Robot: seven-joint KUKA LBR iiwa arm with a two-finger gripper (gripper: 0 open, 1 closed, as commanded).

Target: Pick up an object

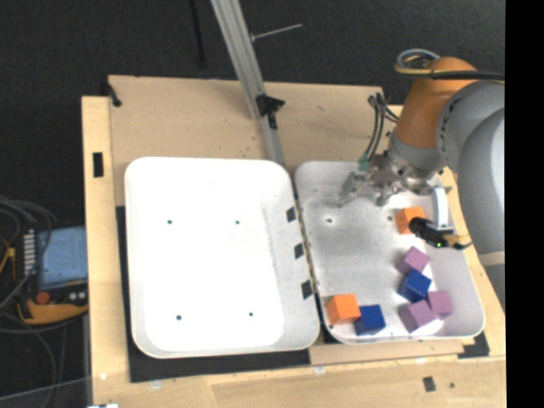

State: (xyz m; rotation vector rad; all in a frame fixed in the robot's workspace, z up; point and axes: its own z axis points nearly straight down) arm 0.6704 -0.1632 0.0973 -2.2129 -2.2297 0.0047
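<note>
Bins sit side by side on the bench (170,117). Left bin (153,185): white floor with a few small dark dots, nothing else on it. Right bin (340,245): holds a scatter of small blocks, all on its right and near side.

Contents, right bin:
- orange block (344,308) at the near-left corner, touching a blue block (371,320) just to its right
- purple block (417,315) and a smaller pink-purple block (440,303) along the near edge, close together
- blue block (415,286) just above them, with a purple block (416,260) touching its far side
- orange block (407,220) alone near the far right wall, partly behind a black part of the arm's wrist hardware

Arm enters from the right, orange band above the wrist. Gripper (367,187) is low over the far end of the right bin, pointing left, well apart from the near cluster and beside the far orange block without touching it. Fingers look slightly spread, nothing between them; the tips sit close to bare bin floor.

No legible writing or labels. A slanted metal pole (242,49) crosses the bench behind the bins; a handheld pendant (51,266) with cables lies off the bench at left.
</note>
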